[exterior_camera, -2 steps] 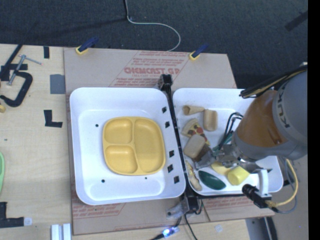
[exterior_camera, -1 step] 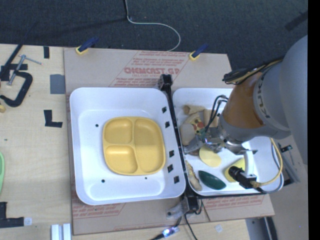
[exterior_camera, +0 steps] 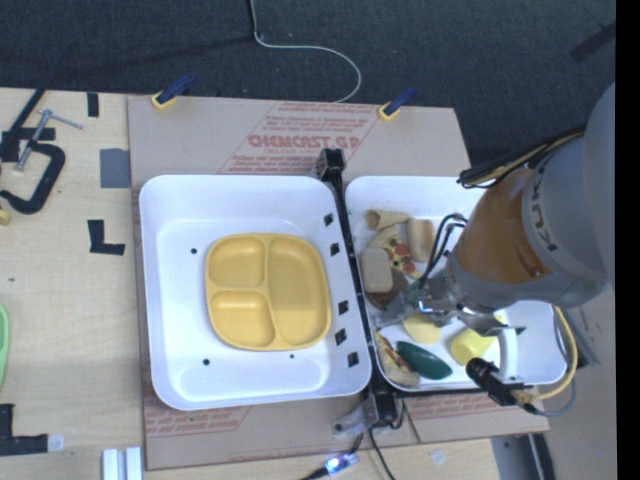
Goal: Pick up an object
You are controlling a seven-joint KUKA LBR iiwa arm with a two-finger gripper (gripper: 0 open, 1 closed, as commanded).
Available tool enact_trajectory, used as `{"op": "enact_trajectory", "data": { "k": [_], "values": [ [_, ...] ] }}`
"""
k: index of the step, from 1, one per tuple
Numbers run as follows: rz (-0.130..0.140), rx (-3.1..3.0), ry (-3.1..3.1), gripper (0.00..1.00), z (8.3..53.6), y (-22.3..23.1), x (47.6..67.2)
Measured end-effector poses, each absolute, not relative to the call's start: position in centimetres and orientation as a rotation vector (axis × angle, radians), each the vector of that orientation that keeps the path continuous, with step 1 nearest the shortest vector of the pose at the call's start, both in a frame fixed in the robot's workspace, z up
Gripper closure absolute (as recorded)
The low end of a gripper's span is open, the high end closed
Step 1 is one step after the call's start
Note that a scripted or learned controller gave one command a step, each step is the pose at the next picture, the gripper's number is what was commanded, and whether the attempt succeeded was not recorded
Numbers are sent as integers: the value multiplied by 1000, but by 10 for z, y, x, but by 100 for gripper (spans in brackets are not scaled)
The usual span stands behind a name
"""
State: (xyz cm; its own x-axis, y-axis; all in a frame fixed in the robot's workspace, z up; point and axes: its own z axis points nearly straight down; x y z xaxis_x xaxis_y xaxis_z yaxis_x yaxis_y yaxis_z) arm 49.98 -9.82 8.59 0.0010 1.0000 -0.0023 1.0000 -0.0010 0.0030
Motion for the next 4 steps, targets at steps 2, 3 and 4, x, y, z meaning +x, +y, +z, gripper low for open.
{"op": "enact_trajectory", "data": {
  "k": [2, 3, 4],
  "values": [
    [1, 2209, 2239, 0, 184, 105, 484],
    [25, 2206, 2226, 0, 392, 152, 511],
    [25, 2210, 2226, 0, 535, 177, 483]
  ]
}}
